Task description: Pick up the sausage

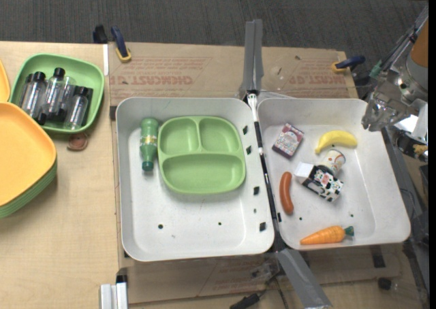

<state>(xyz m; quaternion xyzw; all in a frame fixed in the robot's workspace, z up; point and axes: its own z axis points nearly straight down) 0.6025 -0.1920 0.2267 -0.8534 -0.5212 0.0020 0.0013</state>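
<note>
From my feed the sausage lies by the right bin's left wall, well apart from the claw; can't tell its grip state.

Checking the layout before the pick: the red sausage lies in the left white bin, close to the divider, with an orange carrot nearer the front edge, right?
Not quite. The camera view shows the red sausage in the right white bin, not the left. The rest holds: it lies close to the divider, and the orange carrot sits nearer the front edge.
</note>
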